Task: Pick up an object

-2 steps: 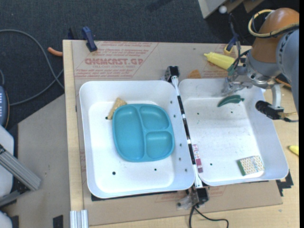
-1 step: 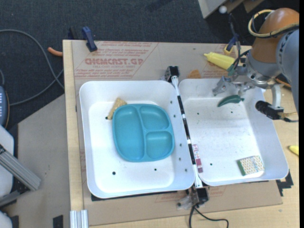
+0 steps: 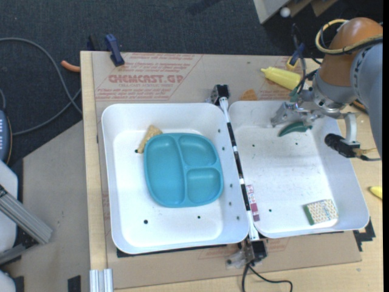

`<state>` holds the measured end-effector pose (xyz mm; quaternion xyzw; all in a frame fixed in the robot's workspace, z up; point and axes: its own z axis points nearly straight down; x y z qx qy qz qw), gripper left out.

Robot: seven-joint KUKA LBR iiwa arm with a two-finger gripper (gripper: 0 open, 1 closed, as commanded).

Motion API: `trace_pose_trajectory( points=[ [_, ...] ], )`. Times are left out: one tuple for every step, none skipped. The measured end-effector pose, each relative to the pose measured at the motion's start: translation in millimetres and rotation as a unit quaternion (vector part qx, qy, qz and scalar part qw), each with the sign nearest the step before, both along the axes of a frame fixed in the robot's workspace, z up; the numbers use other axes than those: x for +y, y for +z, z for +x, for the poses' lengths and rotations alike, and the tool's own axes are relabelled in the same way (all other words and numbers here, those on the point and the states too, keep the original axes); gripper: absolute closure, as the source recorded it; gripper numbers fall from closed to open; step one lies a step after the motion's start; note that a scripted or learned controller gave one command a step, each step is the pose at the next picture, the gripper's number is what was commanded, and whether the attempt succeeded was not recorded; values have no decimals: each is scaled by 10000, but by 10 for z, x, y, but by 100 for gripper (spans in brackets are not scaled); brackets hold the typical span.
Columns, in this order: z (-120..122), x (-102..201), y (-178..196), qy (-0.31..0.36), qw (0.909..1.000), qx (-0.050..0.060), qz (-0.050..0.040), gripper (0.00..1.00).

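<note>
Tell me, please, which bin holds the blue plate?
The left bin: the blue plate lies there; the right bin holds a small sponge.

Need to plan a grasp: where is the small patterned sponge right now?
The sponge lies in the right bin, near its front right corner, far from the gripper at the bin's back edge.

grey arm [image 3: 364,72], orange band [image 3: 352,38]
</note>
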<state>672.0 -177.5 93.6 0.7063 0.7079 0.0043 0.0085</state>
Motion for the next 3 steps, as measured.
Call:
trace_pose_trajectory(
  points=[
    [7,-5,108,2,10000,-14,-12,100],
    [5,-4,104,2,10000,-10,-12,0],
    [13,-7,212,2,10000,-27,-19,100]
  ],
)
